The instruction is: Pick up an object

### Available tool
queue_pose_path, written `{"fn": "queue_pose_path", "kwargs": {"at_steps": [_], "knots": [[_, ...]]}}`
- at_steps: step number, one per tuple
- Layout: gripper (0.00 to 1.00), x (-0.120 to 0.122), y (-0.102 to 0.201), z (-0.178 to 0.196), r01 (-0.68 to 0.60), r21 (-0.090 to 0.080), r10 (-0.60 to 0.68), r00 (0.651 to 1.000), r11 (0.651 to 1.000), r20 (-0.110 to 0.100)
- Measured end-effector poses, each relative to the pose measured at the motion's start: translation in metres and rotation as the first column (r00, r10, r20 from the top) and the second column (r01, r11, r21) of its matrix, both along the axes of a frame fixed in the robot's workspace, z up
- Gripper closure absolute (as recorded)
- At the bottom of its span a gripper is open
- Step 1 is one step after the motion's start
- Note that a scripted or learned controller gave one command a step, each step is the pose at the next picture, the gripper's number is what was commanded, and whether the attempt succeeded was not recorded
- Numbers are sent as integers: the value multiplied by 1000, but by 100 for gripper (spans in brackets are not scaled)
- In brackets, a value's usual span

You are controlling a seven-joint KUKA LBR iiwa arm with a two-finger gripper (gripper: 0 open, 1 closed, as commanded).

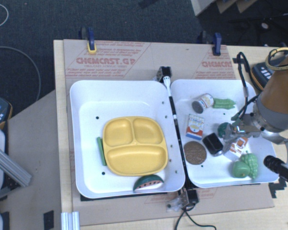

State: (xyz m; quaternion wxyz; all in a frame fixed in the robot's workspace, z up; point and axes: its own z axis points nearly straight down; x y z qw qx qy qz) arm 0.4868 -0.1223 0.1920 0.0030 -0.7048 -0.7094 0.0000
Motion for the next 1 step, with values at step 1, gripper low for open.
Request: {"fn": "queue_pose_path", "kwargs": {"at_steps": [1], "knots": [[100,11,80,-5,-1,0,1,1000,1000,0]]}}
